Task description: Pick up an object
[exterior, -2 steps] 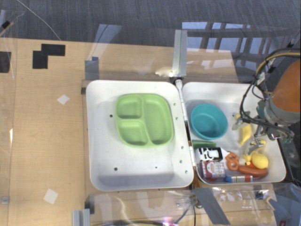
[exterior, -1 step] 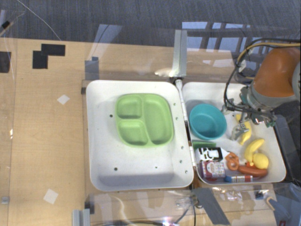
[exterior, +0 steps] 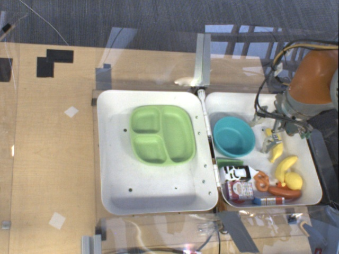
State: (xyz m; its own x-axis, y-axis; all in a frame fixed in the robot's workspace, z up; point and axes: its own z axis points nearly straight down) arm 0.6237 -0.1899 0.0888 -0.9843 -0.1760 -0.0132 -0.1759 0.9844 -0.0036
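Observation:
My gripper [exterior: 274, 135] hangs low over the right bin [exterior: 233, 102], near its right side, under the arm's orange band [exterior: 313, 78]. Just below it lies a small yellow banana piece [exterior: 276, 152]. A larger banana [exterior: 286, 164] and a yellow lemon [exterior: 294, 181] lie further toward the front. A teal bowl [exterior: 233, 136] sits to the gripper's left. Nothing can be seen held in the gripper.
At the right bin's front lie a red hot dog [exterior: 284, 191], a brown pretzel [exterior: 261, 181], a dark red can [exterior: 239, 190] and a black-and-white box [exterior: 234, 171]. The left bin [exterior: 114, 142] holds a green divided plate [exterior: 161, 134]. A metal divider [exterior: 203, 62] stands behind the bins.

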